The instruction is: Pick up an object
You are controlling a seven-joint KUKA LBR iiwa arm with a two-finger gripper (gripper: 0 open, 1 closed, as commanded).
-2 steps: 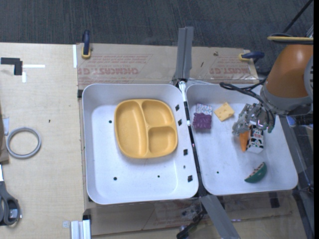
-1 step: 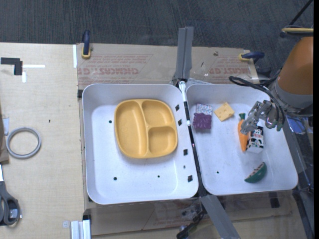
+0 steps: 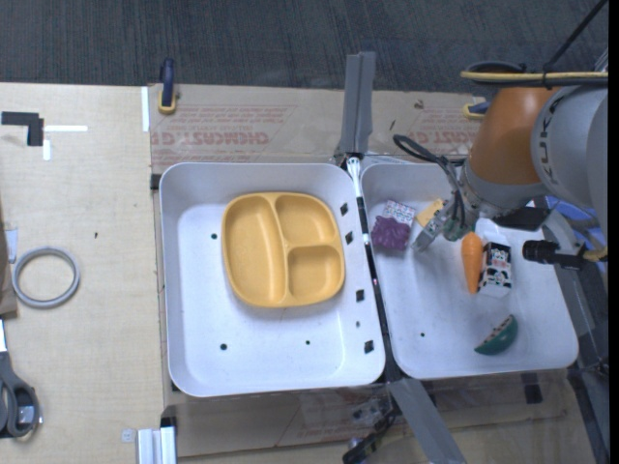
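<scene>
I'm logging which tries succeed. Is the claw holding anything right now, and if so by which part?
It cannot be told. The claw is low in the right bin, between the purple grapes and the carrot, but nothing shows in it.

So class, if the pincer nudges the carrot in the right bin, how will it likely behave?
The carrot looks smooth and tapered, so it would probably roll or swivel rather than slide straight. It looks like a stiff toy, likely light for its size. It lies close beside the carton, which may get knocked too. The pincer hangs just left of it.
</scene>
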